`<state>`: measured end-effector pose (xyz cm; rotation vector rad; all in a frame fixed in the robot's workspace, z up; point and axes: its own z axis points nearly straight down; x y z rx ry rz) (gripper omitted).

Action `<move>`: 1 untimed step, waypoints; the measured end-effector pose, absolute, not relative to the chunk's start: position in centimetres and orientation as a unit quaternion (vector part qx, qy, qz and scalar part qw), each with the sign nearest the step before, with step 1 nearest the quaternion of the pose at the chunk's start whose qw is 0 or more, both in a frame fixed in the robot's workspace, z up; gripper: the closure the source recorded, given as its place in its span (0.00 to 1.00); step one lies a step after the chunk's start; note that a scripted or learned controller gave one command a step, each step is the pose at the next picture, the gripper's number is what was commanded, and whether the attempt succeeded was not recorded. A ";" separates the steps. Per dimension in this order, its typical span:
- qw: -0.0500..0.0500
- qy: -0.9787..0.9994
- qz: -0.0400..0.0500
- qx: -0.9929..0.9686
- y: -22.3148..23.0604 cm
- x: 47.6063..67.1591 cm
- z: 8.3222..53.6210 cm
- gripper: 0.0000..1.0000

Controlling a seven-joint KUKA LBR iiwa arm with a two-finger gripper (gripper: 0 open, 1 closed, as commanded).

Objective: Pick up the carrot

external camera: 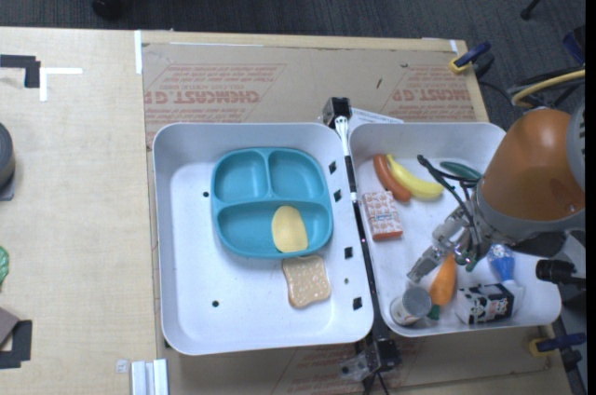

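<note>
In the right bin, the carrot lay near the front wall, its long axis running nearly front to back, tip toward the front. The end effector hung just above its upper end; whether its grasping parts were apart or together could not be told.
</note>
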<state>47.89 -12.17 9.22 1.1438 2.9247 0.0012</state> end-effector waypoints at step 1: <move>0.004 0.930 0.001 0.368 -12.2 48.2 10.2 1.00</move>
